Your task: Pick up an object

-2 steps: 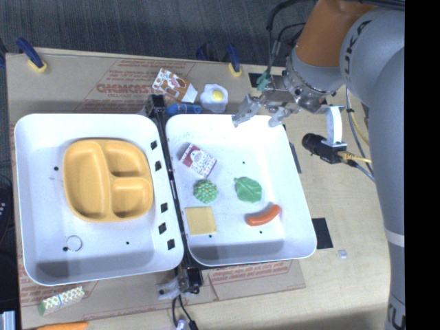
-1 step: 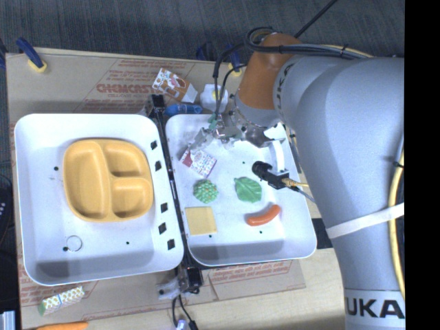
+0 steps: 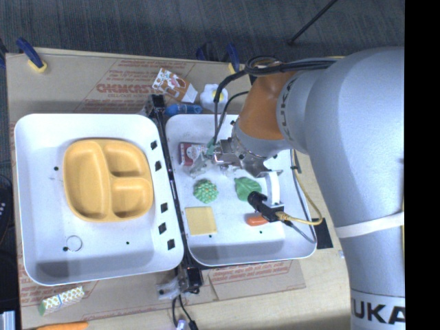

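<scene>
Several small objects lie in the right bin (image 3: 302,243). A red packet (image 3: 186,154) sits at its back left. Near the middle are a round green patterned ball (image 3: 205,191) and, in front of it, a flat yellow square (image 3: 200,220). To the right lie a green leaf-shaped piece (image 3: 247,186) and a small orange piece (image 3: 256,220). My gripper (image 3: 206,155) hangs low over the bin's back left, right beside the red packet and just behind the green ball. The wrist and arm hide the bin's back right part.
The left bin (image 3: 27,184) holds a yellow compartment tray (image 3: 106,177). Black clips (image 3: 162,198) mark the wall between the bins. A patterned packet (image 3: 168,82) and a blue item (image 3: 183,108) lie on the cardboard behind the bins. A cable (image 3: 302,220) loops over the right bin's right side.
</scene>
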{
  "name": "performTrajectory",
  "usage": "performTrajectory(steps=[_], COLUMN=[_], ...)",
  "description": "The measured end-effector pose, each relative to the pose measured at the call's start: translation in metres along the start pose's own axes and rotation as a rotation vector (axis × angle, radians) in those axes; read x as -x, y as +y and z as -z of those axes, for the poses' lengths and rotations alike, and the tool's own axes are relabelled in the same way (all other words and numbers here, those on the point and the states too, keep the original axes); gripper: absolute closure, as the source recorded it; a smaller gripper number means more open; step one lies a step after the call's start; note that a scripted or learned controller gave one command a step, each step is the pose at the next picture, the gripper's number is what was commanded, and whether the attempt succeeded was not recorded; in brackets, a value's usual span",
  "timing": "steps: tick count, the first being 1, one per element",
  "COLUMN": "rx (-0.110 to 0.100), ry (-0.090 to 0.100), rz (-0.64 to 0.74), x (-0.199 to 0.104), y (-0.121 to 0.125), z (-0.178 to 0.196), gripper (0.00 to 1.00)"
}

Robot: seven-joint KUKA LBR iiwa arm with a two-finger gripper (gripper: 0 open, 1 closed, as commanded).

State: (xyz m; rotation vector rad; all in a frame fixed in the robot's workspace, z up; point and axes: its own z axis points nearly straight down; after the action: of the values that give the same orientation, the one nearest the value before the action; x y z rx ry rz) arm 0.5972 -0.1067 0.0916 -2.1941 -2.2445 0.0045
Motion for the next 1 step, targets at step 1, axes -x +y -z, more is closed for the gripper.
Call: performTrajectory(steps=[1], rx=[0.001], ry=[0.001], rz=[0.042], x=[-0.0028], y=[0.0435], z=[0.0005], gripper=[0.00])
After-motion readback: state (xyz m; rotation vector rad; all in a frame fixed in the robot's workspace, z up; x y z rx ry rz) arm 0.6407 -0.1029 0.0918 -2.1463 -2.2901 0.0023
